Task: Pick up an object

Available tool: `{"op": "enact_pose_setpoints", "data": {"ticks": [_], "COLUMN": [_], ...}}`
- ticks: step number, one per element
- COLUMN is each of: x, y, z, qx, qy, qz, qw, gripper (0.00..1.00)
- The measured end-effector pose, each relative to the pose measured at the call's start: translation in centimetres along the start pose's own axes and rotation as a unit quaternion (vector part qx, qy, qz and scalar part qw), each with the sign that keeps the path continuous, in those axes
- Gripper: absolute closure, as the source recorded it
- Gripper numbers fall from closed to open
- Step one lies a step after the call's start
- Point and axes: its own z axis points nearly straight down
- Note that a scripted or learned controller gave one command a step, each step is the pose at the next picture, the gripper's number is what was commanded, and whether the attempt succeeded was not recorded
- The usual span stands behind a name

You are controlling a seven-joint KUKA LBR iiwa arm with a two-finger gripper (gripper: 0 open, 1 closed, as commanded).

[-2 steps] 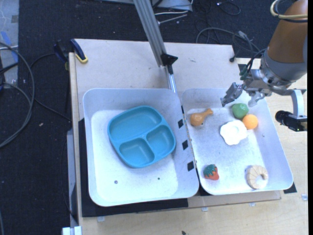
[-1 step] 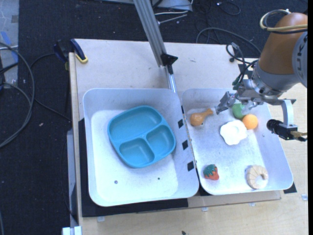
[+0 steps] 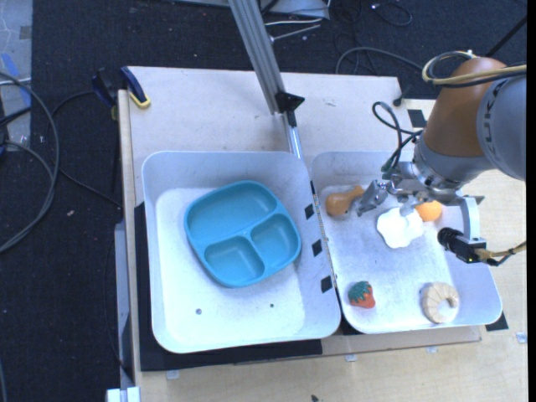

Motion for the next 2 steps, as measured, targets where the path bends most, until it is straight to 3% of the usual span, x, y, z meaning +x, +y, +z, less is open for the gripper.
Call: {"op": "enact_pose_setpoints", "data": {"ticks": [1,2], "x": [1.0,1.0], "y": [0.1,0.3], "z": [5.1,3.8], "qx": [-0.001,-0.003], "qy": [0.0,-0.001], "qz": [-0.002,-0.001], "qw": [1.0,1.0], "gripper": [0.0,1.0]}}
